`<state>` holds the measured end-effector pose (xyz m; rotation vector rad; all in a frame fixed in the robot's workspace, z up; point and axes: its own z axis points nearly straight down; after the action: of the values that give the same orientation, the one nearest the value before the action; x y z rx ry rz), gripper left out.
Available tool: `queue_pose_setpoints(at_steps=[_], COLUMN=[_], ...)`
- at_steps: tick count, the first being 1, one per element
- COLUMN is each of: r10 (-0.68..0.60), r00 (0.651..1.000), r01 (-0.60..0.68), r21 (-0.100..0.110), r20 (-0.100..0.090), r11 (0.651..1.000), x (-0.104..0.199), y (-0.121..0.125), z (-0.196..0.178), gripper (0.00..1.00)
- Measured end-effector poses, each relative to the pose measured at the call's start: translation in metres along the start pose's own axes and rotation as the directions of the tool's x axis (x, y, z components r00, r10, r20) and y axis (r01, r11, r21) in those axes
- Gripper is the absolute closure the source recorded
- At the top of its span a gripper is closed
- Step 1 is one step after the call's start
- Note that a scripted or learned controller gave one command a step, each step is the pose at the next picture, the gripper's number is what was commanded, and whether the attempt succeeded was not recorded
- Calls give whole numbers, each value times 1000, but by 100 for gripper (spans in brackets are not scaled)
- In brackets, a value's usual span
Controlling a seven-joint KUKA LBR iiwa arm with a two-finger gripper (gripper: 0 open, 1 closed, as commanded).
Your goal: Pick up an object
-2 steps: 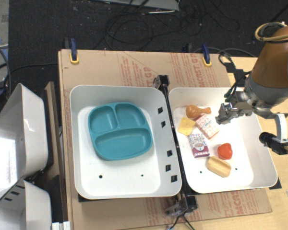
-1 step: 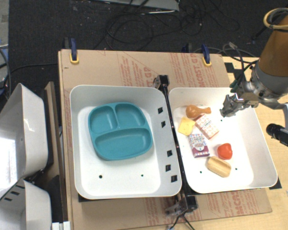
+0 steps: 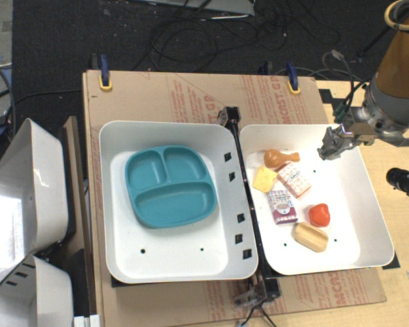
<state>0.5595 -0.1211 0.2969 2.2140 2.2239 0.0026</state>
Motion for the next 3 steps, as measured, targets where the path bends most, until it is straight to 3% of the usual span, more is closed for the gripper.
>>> queue_pose_setpoints(at_steps=[1, 3], r10=[-4, -3], r00=[1000, 1000], r01=[4, 3], r21=[6, 2], r20=[-3, -1], r11=[1000, 1000], x=[58, 145], y=[17, 60], z=[21, 35], gripper=[100, 100])
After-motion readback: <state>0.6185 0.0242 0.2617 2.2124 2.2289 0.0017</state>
